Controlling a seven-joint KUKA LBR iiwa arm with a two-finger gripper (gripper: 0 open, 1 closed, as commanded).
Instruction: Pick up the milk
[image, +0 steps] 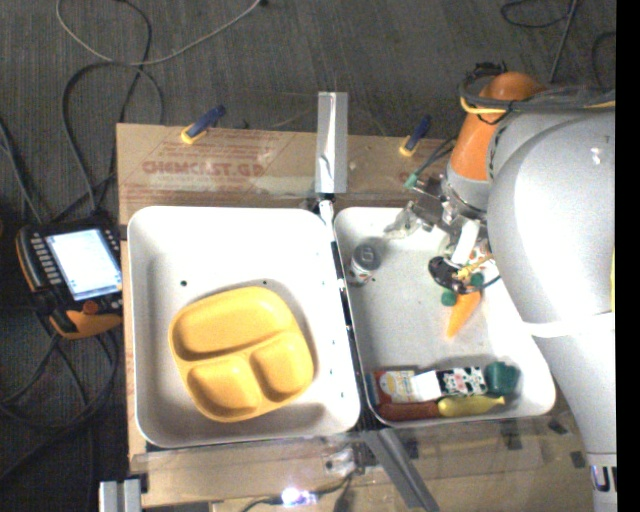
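Note:
The milk (457, 381) is a white carton with black cow spots and a green cap. It lies on its side along the front wall of the right bin (400, 310). My gripper (418, 218) hangs over the far end of that bin, well apart from the milk and behind it. I see nothing held in it.
A red bottle (395, 387) touches the milk's left end and a yellow banana (470, 405) lies just in front of it. An orange carrot (462, 312) lies mid-bin, and a small grey round piece (365, 256) sits at the far left. The left bin (150, 300) holds a yellow divided plate (243, 350).

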